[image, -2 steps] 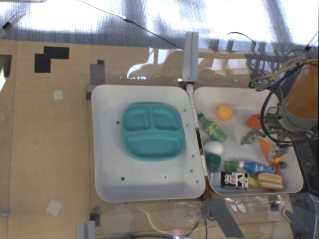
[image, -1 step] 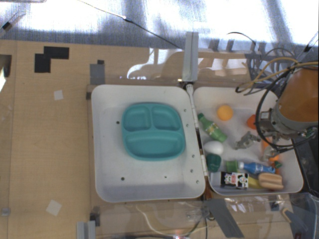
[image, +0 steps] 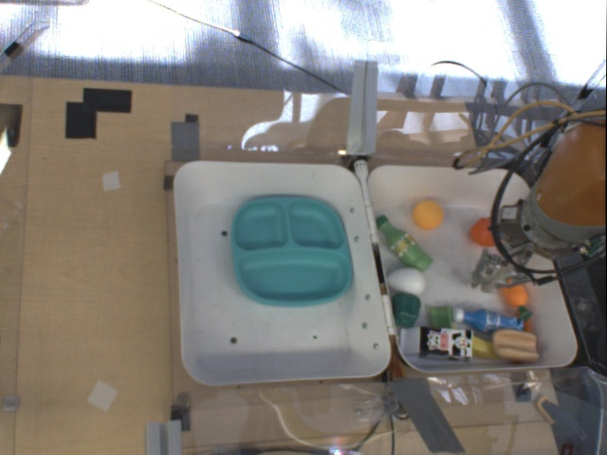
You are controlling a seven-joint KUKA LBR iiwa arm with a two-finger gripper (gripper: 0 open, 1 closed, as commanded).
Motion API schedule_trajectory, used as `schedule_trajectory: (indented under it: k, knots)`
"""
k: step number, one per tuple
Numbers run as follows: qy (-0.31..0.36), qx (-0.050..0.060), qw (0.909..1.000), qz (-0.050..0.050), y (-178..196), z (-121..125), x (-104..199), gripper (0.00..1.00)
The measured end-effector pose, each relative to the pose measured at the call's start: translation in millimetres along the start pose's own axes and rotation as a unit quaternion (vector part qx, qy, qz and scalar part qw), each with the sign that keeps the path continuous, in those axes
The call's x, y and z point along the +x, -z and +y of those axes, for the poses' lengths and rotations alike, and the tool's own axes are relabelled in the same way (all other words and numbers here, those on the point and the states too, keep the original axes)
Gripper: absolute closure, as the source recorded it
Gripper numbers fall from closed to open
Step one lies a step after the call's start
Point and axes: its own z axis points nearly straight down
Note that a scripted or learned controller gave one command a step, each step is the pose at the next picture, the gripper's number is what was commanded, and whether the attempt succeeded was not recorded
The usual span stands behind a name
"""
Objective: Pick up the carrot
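Note:
Two small orange pieces lie in the right bin close to my gripper. One sits just right of and below the gripper. The other, redder one lies just above it, partly hidden by the wrist. I cannot tell which of the two is the carrot. The gripper hangs low over the bin's right half, between them. The arm's orange band rises above it at the right edge. Nothing visibly sits in the gripper.
The right bin also holds an orange ball, a green bottle, a white egg, a dark green piece, a blue bottle, a small carton and a bread roll. A teal divided plate lies in the left bin.

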Motion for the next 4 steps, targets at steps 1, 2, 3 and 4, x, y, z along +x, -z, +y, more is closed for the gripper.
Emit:
schedule_trajectory:
  k: [1, 2, 3, 4]
  knots:
    - [0.0, -0.001, 1.0, 0.0, -0.5, 0.3, 0.1, 0.0]
    - [0.0, 0.004, 1.0, -0.002, 12.2, -2.7, -2.6, 1.0]
    - [-0.001, 0.004, 1.0, -0.002, 11.9, -2.5, -2.5, 0.0]
    - [0.039, -0.003, 0.9992, -0.002, -12.4, -16.7, -8.3, 0.0]
